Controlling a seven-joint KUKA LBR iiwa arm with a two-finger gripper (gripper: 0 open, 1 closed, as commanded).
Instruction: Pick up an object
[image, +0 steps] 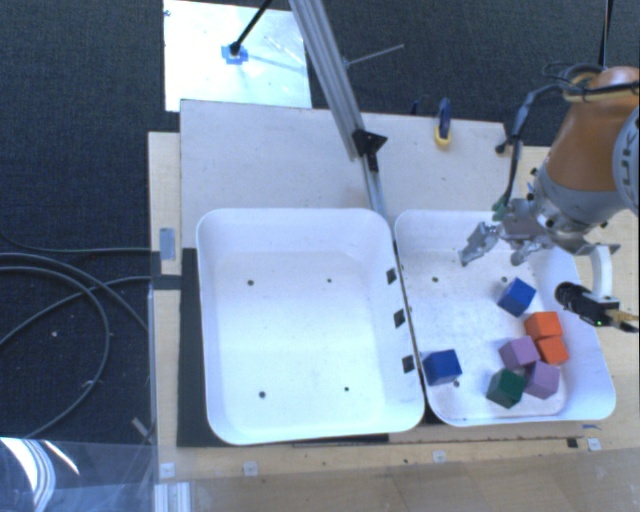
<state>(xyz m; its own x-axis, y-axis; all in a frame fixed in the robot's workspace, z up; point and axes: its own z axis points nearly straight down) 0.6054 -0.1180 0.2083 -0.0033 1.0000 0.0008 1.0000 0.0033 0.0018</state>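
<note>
The right bin (430, 250) holds several small blocks. A blue block (517, 297) lies near its middle. An orange block (546, 334), two purple blocks (519, 352) (543, 380) and a green block (506, 387) cluster at the front right. Another blue block (441, 366) sits against the front left wall. My gripper (499, 247) hangs over the back part of this bin, above and slightly left of the middle blue block. Its fingers are spread open with nothing between them.
The left bin (215, 300) stands beside the right one, sharing a divider edge (398, 300). A slanted metal pole (335, 80) crosses the back of the bench. Cables (60, 290) lie on the floor to the left.
</note>
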